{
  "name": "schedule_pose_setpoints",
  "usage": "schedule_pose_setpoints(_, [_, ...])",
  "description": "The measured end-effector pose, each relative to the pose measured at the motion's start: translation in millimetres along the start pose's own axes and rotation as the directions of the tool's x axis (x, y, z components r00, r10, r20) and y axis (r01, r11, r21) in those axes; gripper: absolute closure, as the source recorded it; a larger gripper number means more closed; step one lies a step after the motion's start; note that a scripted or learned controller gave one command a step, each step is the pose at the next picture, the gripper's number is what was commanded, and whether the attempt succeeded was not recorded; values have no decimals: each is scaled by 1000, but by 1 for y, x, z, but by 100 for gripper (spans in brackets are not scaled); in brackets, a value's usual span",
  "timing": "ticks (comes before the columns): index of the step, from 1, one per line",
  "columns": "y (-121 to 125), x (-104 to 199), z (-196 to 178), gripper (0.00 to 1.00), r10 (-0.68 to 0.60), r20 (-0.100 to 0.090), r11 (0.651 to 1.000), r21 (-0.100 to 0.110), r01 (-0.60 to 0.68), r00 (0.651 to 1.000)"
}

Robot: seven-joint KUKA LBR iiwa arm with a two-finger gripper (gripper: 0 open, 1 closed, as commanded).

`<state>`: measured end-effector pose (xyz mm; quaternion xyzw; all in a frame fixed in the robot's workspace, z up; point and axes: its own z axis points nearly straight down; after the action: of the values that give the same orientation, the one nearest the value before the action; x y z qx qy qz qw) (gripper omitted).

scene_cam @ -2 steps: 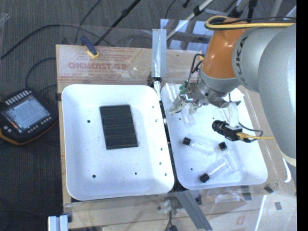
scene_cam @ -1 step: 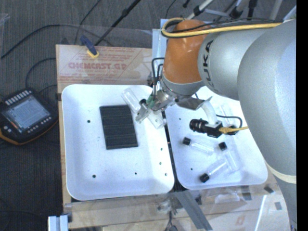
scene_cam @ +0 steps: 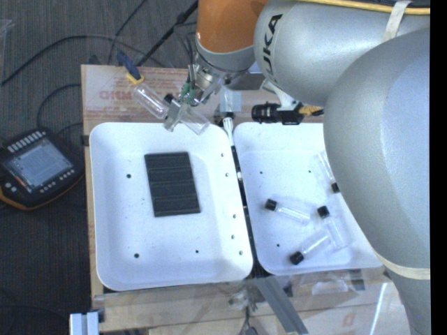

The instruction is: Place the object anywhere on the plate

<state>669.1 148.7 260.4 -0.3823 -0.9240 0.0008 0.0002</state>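
The gripper [scene_cam: 183, 110] hung over the left bin's [scene_cam: 112, 257] far rim, pinching a clear vial [scene_cam: 149, 100] crosswise near its middle. Light, rigid and slick, probably plastic, it looked apt to swivel before reaching the dark plate [scene_cam: 172, 183].

Dark grey carpet floor [scene_cam: 49, 40] surrounds my bench. Black cables [scene_cam: 140, 16] trail across it, far left. A handheld control pendant [scene_cam: 35, 167] with a lit screen lies on the floor, left. Brown board benchtop [scene_cam: 105, 93] shows at the far edge. Metal framing [scene_cam: 279, 306] runs along the near edge. Lighting even.
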Motion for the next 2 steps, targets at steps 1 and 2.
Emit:
schedule_pose_setpoints(1, [8,67,29,100,-158,-3,988,2,158,988])
schedule_pose_setpoints(2, [51,69,17,100,-608,1,794,-3,608,794])
